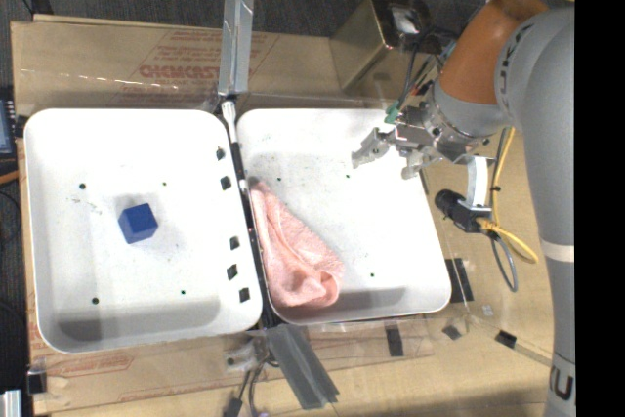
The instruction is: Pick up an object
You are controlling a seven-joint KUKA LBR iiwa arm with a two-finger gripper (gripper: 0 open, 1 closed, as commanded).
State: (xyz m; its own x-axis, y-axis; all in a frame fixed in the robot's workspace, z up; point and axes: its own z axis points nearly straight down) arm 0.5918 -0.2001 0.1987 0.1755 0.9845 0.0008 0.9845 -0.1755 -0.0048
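Arm: grey, with the orange band [480,54] riding high on the right, reaching in over the right bin's far right corner.
Gripper: one gripper [391,151] sits above the right bin's upper right area, two fingers splayed apart, nothing between them, so wide open and holding nothing.
Bins: two, count them, side by side; left bin [59,308] and right bin [420,288], both shallow and white, meeting at a dark clipped divider in the middle.
Pink cloth: one pink cloth [293,254], crumpled, lying in the right bin against its left wall and running down toward the near edge; well apart from the gripper.
Blue cube: one blue cube [139,222], alone in the left bin, left of centre, touching nothing else.
Cardboard: one brown sheet [127,63] with red print, flat under the far side of both bins.
Cables: yellow and black leads [508,234] dangle beside the arm, just right of the right bin.
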